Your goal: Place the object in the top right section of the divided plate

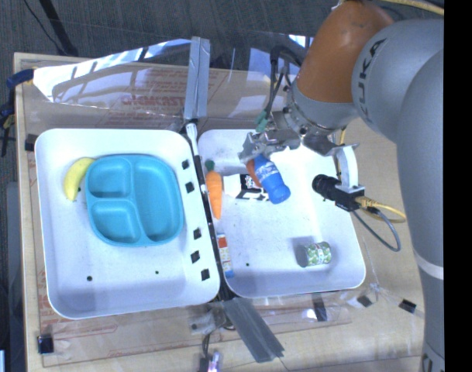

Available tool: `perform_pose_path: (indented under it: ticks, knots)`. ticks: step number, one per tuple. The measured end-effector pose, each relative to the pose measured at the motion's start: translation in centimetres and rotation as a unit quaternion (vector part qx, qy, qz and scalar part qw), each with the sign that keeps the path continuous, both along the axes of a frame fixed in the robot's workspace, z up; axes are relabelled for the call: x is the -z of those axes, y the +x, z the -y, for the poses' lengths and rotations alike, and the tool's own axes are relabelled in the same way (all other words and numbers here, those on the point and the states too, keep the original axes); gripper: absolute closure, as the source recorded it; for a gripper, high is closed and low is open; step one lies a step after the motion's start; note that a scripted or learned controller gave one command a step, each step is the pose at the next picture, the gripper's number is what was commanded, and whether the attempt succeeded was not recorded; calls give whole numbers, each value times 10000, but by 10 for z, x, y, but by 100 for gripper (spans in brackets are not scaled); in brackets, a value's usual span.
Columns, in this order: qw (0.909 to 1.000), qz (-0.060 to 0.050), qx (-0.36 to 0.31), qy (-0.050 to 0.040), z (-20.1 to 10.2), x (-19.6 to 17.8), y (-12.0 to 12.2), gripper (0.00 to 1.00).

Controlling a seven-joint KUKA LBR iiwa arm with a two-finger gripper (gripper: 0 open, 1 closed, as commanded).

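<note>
Robot arm over the right bin (340,273), its gripper (259,161) clasping a blue bottle (272,183).

The bottle sits tilted between the fingers, above the bin's far part. The blue divided plate (135,200) lies in the left bin (61,285), a banana (75,176) touching its left edge. A carrot (214,194) and green can (317,254) lie in the right bin.

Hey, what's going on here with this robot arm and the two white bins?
The grey arm's pincer is over the right bin, with a blue bottle tilted right beneath it; whether it truly grips the bottle is unclear. A carrot lies along that bin's left side and a small green can near its lower right. In the left bin sits the blue divided plate, nothing in its sections yet, with a banana beside its left edge.
</note>
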State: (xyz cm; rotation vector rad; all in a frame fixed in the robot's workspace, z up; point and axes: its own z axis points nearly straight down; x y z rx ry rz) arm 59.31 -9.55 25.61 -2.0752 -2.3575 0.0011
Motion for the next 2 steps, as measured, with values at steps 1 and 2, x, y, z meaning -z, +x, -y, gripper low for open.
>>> perform_pose_path:
  ticks: [1, 2]
  knots:
    - [9998, -24, -209, -1, -84, 39, 29, 100]
    - [9975, -7, -711, 1, -151, 66, 62, 100]
